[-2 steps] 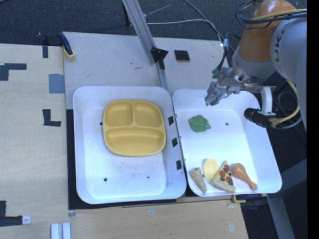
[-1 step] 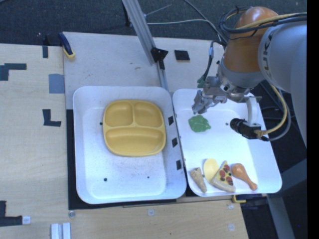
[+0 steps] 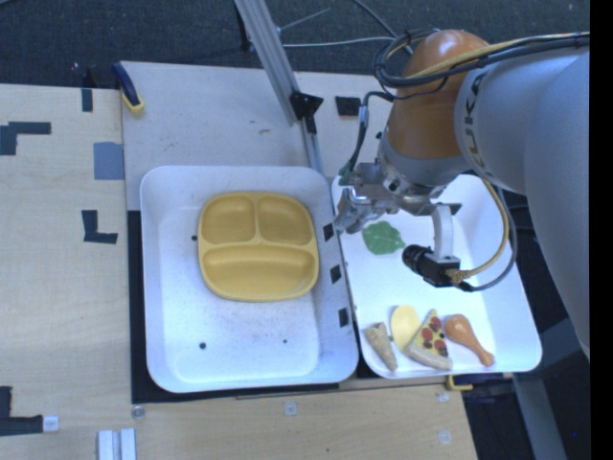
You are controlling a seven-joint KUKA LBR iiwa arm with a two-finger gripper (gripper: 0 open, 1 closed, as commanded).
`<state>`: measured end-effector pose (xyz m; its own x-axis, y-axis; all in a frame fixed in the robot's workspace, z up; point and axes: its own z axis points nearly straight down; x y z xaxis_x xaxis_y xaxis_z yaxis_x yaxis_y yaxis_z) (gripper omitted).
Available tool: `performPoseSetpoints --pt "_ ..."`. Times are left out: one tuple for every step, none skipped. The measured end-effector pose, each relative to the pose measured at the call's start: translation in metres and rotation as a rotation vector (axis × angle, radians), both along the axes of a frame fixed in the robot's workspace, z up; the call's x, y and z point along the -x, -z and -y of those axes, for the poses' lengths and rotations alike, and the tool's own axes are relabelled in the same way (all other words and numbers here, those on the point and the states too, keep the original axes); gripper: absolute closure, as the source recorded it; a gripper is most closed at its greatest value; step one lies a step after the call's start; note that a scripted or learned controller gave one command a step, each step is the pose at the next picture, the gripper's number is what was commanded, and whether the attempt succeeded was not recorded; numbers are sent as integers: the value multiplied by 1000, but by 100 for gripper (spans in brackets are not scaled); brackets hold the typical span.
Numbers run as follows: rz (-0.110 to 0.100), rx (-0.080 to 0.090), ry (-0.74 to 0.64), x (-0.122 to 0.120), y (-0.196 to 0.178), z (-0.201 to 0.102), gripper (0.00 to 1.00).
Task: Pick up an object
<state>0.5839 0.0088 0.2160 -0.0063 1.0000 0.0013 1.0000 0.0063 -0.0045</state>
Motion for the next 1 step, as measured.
performPoseSetpoints --pt "2 -1 -2 16 -13 -55 100"
